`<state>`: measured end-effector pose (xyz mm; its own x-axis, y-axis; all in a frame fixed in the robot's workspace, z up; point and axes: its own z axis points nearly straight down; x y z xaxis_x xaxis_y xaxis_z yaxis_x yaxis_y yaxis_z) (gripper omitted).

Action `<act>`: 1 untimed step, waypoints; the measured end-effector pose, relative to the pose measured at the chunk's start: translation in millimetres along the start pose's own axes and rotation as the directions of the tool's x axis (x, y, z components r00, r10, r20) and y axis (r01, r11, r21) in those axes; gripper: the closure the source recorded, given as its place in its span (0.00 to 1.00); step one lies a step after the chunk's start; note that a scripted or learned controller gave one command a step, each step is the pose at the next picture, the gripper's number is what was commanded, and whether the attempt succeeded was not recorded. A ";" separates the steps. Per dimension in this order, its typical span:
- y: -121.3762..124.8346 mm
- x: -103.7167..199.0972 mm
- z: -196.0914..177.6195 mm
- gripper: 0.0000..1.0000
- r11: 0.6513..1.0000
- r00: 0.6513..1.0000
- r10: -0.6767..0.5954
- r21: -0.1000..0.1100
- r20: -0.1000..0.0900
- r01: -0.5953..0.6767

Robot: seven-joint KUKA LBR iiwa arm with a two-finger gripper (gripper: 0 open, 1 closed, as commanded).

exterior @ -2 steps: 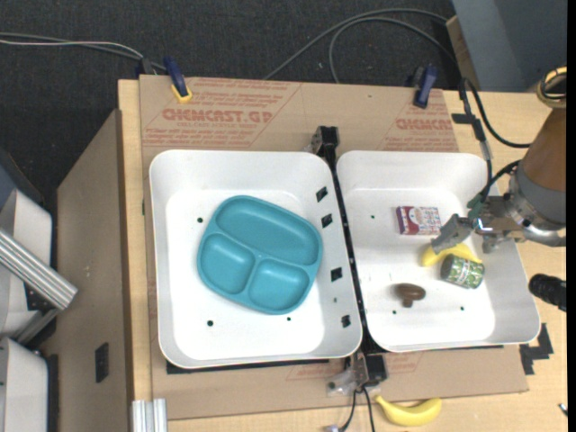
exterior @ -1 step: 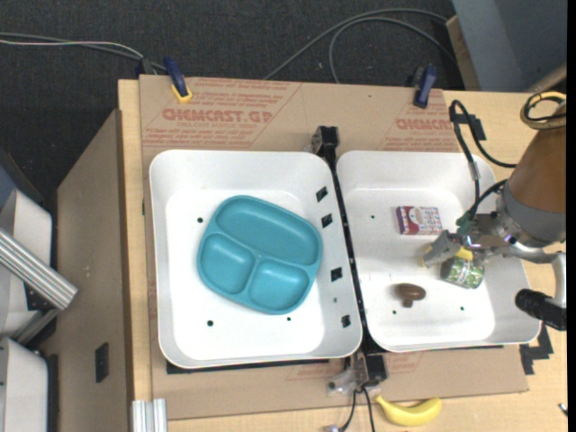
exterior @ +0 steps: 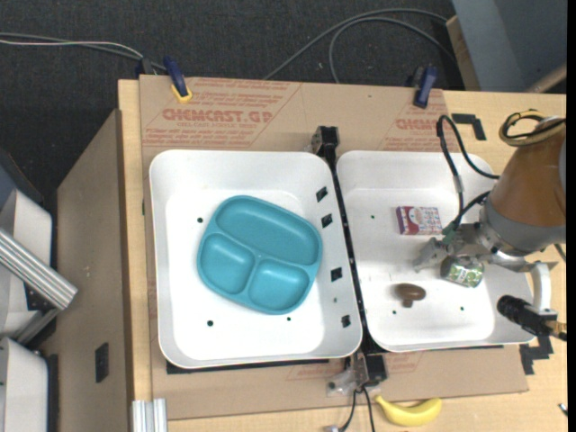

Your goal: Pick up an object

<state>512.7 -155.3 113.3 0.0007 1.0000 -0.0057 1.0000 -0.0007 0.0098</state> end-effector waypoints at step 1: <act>3.9 -1.9 0.6 0.00 1.000 1.000 0.000 -0.013 0.005 0.000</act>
